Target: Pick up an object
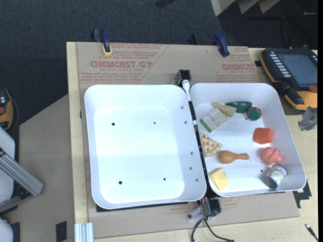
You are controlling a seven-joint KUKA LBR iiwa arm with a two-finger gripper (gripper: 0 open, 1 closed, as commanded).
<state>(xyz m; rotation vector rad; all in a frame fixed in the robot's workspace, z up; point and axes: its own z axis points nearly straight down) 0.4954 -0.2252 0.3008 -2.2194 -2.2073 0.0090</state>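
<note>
Cardboard [75, 135] printed with red lettering covers the bench, held by two blue clamps [105, 38] at its far edge. The left bin [90, 135] sits on it, touching the right bin [290, 135]. All the objects to pick lie in the right bin. Along its left edge are a checked wafer [214, 119], a tan triangle [209, 144] and a yellow block [218, 178]. Mid-bin lies a toy drumstick [232, 157], with a dark green piece [239, 105] near the far edge. Toward the right edge are an orange block [262, 135], a pink lump [271, 154] and a small can [276, 174] at the near right corner.
</note>
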